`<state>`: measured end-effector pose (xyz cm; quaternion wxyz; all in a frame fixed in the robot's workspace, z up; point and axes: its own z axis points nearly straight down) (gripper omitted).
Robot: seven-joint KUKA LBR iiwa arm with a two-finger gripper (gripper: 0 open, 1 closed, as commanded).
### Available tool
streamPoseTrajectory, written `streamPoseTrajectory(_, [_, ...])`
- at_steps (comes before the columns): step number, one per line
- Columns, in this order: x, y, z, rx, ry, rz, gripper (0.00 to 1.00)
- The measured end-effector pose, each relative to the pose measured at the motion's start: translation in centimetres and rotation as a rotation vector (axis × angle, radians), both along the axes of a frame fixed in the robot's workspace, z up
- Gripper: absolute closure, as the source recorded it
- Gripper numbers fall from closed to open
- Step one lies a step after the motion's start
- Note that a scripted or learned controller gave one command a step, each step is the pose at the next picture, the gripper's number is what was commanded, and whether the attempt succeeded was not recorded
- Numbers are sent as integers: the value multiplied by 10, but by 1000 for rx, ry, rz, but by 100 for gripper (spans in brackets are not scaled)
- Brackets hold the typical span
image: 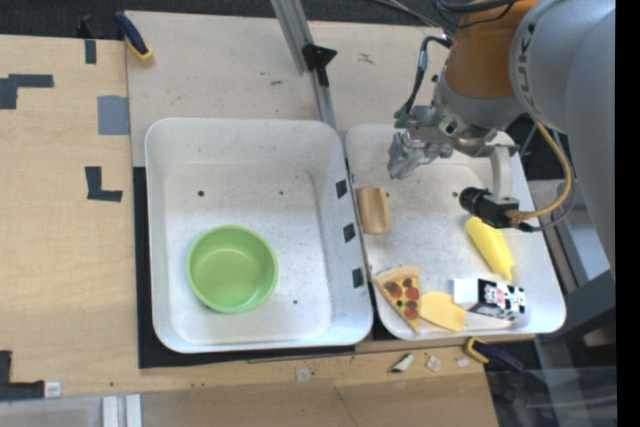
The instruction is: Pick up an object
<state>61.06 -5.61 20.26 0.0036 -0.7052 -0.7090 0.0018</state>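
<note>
Over the right bin (452,215), near its far edge, your arm (560,55) is hanging with the gripper (408,158) pinching nothing; its fingers are too blurred to tell their spread. You are nearest the brown block (373,210) by the left wall, so come straight down, clearing that wall; the corn cob (490,248) and pizza slice (399,294) are lying toward the near edge.

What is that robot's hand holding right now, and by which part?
Nothing that can be seen. The hand hangs over the right bin, above and to the right of the brown block, with no object between its fingers.
</note>
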Motion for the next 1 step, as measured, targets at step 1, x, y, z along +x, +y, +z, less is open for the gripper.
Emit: streamPoseTrajectory(1, [-19,63,6,1,1,2,100])
